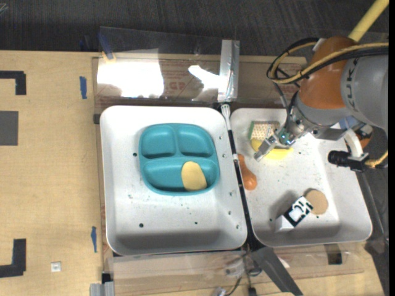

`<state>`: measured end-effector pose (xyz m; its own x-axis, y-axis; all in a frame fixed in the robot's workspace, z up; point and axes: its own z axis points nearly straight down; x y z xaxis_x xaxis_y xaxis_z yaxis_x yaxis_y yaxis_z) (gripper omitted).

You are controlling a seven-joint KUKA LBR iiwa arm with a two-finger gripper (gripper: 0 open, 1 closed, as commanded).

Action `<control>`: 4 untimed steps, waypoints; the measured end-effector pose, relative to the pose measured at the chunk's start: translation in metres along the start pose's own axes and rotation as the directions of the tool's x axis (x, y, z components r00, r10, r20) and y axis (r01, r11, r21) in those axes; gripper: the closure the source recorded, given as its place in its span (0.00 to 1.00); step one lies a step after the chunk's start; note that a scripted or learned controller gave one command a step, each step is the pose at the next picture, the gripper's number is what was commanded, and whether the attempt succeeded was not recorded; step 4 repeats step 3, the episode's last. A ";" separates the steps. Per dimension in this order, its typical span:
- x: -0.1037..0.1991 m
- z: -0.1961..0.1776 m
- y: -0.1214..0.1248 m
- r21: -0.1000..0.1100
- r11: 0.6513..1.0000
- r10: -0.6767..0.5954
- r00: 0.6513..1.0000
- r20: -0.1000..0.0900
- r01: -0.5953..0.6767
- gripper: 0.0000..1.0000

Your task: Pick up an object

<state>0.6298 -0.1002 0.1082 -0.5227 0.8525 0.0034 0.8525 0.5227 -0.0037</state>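
Gripper (270,147) hangs low in the right bin (345,224), fingers spread apart over a yellow sponge (276,153) with a pale speckled top, gripping nothing. An orange carrot (248,178) lies nearby. In the left bin, a teal tray (162,147) holds a yellow potato (194,176).

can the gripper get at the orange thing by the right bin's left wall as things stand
Probably yes. The gripper hangs over the yellow object in the right bin, and the orange object lies uncovered nearby, down-left. Its closeness to the bin's left wall could cramp the grasp.
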 end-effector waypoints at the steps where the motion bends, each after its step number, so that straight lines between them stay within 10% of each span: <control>1: 0.000 0.021 0.001 -0.007 0.987 0.160 0.987 0.003 -0.160 0.00; 2: -0.001 0.008 0.003 -0.016 0.987 0.159 0.987 0.008 -0.158 1.00; 3: 0.109 -0.082 0.079 -0.017 0.964 0.265 0.964 0.000 -0.264 1.00; 4: 0.109 -0.082 0.079 -0.017 0.964 0.265 0.964 0.000 -0.264 1.00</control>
